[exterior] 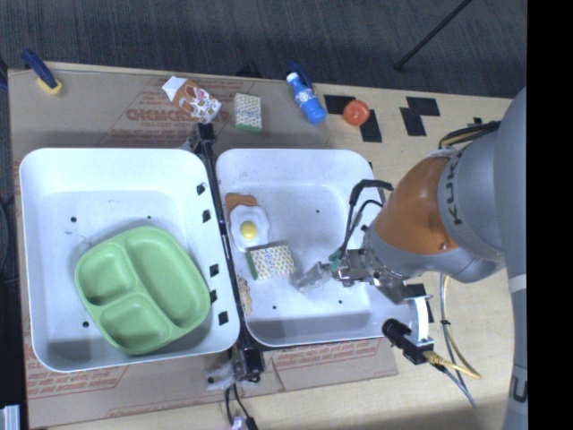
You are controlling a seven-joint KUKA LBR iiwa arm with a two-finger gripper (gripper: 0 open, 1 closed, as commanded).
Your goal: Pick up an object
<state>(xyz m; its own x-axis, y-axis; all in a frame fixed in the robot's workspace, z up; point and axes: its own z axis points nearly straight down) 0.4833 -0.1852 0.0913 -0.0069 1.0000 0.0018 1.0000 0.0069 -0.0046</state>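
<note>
Right white bin (295, 164): patterned yellow-green square packet (271, 261) flat, claw (313, 276) beside.

Even, fairly bright overhead light falls on the bench. The two white bins (295, 164) glare softly, nearly washed out along their rims. A faint grey shadow lies under the green tray (139, 285). The floor above is dark and dim. The picture is slightly soft and grainy; the gripper (313, 276) looks blurred.
</note>
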